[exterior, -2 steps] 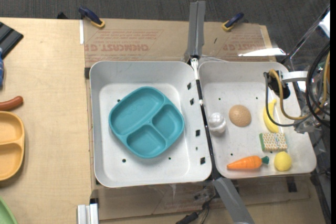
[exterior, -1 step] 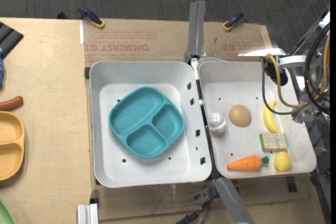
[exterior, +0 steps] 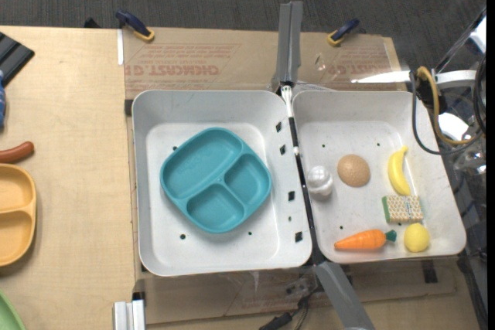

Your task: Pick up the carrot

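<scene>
The orange carrot (exterior: 360, 241) with a small green tip lies on its side near the front edge of the right bin (exterior: 348, 124), its tip pointing right. A yellow lemon (exterior: 416, 237) sits just to the right of the carrot, and a speckled green-edged sponge (exterior: 403, 208) lies just behind the carrot's tip.
The right bin also holds a banana (exterior: 398, 171), a brown egg-shaped thing (exterior: 353, 170) and a small white object (exterior: 319, 180). A teal divided plate (exterior: 216, 180) lies in the left bin (exterior: 147, 135). Cables (exterior: 427, 104) hang at the right bin's far right corner. An orange tray (exterior: 15, 216) lies on the bench at left.
</scene>
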Robot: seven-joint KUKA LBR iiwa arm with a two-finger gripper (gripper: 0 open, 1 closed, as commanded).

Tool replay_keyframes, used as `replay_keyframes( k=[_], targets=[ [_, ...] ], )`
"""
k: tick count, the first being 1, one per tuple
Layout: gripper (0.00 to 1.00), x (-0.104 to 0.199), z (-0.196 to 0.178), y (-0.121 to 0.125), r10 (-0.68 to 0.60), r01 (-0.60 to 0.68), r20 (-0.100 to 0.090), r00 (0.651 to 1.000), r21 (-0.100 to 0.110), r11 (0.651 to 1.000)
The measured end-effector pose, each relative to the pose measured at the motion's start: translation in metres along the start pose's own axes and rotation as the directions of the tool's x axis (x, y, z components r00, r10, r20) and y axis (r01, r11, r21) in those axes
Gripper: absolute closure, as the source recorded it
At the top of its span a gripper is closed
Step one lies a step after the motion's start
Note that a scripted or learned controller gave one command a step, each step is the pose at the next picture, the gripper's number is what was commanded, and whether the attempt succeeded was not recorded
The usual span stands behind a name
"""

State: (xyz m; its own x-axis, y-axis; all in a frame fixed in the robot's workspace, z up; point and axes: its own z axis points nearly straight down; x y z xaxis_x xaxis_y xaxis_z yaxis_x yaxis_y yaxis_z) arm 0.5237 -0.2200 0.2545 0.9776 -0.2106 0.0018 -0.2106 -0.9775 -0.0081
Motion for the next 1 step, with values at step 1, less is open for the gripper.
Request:
replay_keyframes(
  k=[1],
  targets=[
    [1.0, 0.0038, -0.0319, -0.0312, -0.011, 0.011, 0.0, 1.0, 0.001, 1.0]
  ],
)
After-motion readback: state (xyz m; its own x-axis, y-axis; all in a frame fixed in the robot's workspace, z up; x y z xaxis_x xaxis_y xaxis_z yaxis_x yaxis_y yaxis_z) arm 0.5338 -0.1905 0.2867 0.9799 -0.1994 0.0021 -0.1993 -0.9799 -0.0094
